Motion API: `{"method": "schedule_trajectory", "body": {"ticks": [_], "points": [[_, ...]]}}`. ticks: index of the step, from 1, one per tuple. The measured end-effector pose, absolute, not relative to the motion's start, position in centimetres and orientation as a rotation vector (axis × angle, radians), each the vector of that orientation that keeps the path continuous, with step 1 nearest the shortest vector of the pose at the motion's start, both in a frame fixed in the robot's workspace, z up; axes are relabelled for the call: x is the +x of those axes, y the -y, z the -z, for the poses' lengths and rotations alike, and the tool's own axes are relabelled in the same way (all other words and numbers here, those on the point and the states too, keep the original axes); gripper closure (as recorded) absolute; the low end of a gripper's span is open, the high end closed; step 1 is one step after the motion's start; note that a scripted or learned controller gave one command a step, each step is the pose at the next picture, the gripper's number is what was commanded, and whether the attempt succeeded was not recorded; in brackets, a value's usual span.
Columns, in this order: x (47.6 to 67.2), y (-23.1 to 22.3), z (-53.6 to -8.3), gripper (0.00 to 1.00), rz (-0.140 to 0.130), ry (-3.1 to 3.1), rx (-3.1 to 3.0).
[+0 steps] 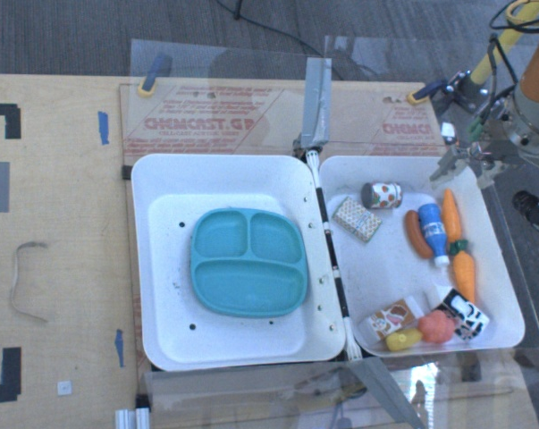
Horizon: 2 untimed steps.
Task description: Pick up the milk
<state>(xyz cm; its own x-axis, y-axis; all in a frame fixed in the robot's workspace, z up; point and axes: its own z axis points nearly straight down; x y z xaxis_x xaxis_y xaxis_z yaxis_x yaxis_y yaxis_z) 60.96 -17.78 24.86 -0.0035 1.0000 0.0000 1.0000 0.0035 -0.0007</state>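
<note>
Jaws (467,162) metallic, milk (464,315) boxy, cow-patterned

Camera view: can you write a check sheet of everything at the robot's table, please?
Surface: wooden bench with two white bins side by side.
Job's things: milk, likely the black-and-white carton, lies in the right bin's near corner, untouched.
Clutter: teal plate in the left bin; can, blue bottle, two carrots and small boxes in the right bin.
Grippers: pincer hovers over the right bin's far edge, away from the milk.
Cables: yellow cable by the arm.
Surroundings: grey floor, blue tape.
</note>
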Motion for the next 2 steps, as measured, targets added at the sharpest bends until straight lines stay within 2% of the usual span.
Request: {"method": "schedule_trajectory", "body": {"ticks": [1, 2], "points": [[54.5, 14.1, -17.9, 0.00, 0.000, 2.550, -1.832], [49.9, 10.5, -14.8, 0.00, 0.000, 2.597, -1.767]]}}
